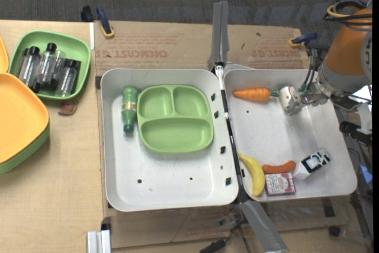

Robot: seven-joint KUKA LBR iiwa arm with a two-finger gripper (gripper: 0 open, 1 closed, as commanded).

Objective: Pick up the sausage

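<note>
Reddish sausage (278,167) is lying near the right bin's (331,186) front edge, between banana (254,173) and pink box (279,184). Gripper (291,101) is hovering well apart by the carrot (252,94); can't tell its state.

Glossy plastic sausage (278,167) (smooth), matt green plate (175,118)

Left bin (118,175) held green divided plate (175,118), green bottle (129,108) at its 9 o'clock; carrot (252,94) & banana (254,172) in right bin (331,186).

Bright, even overhead light, soft shadows, sharp focus, slight glare on white bins (118,186).
</note>
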